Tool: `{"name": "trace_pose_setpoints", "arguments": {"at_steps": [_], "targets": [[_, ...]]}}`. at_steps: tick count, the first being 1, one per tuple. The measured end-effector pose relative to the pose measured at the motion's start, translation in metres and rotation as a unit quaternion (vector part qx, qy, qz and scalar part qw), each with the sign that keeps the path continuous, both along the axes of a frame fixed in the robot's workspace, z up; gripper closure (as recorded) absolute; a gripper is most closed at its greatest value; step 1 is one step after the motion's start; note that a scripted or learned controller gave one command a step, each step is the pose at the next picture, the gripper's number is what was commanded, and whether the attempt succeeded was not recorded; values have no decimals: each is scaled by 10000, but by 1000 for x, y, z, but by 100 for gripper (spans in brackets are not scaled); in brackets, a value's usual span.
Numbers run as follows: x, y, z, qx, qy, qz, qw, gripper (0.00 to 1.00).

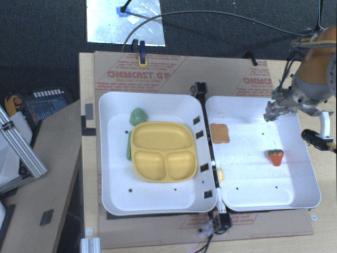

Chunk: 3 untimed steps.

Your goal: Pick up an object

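In the right bin lie a small red-orange strawberry-like toy near the right side, a flat tan slice by the left wall, and a small yellow piece at the divider. My gripper hangs over the bin's far right corner, above and behind the strawberry toy, with nothing visibly held. The arm with its orange band comes in from the upper right.
The left bin holds a yellow divided plate and a green object partly under its far left edge. A black clip row runs between the bins. Cardboard underlies both bins; a controller box sits at left.
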<state>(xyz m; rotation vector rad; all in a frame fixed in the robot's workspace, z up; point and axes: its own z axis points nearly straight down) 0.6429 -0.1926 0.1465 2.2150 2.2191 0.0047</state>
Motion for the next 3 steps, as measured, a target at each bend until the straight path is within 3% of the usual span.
{"name": "trace_pose_setpoints", "arguments": {"at_steps": [3], "targets": [[11,-7,147,-3,-11,16,10000,100]]}}
